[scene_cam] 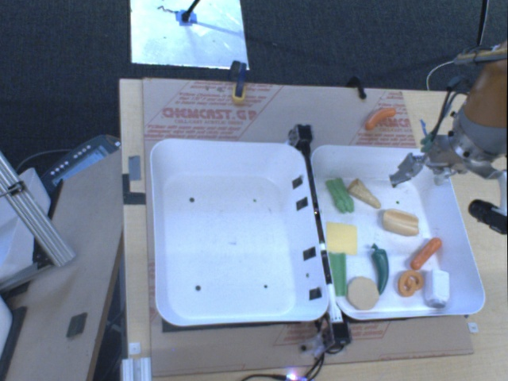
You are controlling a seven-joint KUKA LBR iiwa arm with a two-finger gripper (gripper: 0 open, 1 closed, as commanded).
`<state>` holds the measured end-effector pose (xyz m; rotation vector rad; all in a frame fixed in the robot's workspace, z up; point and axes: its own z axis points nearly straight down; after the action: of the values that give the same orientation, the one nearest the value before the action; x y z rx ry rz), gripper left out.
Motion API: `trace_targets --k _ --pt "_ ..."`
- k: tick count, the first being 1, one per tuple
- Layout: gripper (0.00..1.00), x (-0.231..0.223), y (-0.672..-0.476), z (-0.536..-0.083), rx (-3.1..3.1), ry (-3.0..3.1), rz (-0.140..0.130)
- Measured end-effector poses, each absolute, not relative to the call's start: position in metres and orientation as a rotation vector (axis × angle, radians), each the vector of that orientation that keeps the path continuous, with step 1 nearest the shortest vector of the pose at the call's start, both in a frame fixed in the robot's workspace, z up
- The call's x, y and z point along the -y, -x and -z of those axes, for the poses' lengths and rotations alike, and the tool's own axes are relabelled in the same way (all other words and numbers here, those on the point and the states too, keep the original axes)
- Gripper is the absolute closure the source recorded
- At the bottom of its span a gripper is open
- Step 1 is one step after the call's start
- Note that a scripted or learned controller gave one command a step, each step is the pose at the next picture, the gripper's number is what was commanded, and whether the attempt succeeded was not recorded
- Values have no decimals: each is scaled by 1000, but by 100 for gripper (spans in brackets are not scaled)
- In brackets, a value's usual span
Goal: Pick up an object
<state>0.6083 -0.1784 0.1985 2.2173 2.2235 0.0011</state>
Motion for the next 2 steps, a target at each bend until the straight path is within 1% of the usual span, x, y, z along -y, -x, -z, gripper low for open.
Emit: trace_targets --k 1,2 --pt "0 123 -562 -91 -2236 -2220 4" --pt "0 141 -521 -86 -2218 -2217 -4"
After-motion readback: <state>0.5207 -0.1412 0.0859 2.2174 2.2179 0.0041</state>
